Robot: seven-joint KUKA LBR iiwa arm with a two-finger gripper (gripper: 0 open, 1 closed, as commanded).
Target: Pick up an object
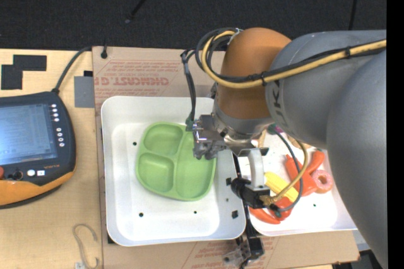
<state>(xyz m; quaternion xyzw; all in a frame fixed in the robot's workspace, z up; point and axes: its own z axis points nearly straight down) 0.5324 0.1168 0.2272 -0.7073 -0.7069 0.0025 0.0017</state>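
The claw (pixel 205 146) sits at the green plate's (pixel 172 161) right rim, frame centre; I cannot tell its state. Best: pinch the rim squarely before lifting.

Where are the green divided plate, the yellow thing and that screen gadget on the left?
green divided plate (pixel 165 168): camera view, lower-left compartment.
yellow thing (pixel 275 184): camera view, its upper end, right bin.
screen gadget (pixel 25 133): camera view, middle of its display.
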